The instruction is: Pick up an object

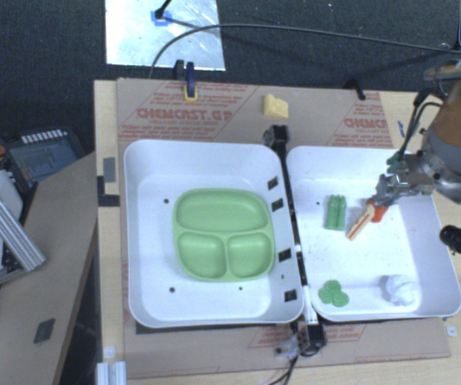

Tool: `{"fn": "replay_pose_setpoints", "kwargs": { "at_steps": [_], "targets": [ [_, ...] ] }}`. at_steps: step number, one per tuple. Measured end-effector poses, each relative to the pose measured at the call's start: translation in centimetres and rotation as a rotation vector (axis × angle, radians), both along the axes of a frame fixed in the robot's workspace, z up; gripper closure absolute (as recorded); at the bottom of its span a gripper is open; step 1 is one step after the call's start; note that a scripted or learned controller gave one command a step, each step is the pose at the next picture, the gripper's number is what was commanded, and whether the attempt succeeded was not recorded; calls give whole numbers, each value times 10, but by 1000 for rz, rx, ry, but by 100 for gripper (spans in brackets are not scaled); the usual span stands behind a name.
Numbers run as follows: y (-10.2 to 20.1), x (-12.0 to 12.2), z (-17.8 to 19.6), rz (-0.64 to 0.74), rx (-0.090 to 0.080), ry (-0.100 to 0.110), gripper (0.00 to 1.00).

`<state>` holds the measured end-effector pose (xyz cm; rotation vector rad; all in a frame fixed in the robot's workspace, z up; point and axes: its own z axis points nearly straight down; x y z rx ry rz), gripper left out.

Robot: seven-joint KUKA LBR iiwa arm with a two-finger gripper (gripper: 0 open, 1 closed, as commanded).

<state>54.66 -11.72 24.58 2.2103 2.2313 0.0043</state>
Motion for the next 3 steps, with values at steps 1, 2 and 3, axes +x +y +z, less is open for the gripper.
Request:
{"fn": "replay_pose_setpoints", "kwargs": {
  "at_steps": [1,2,3],
  "targets": [
    [43,15,-6,-1,0,0,100],
    [95,21,-18,0,0,2,100],
    [148,41,-23,1,1,0,100]
  ]
}}
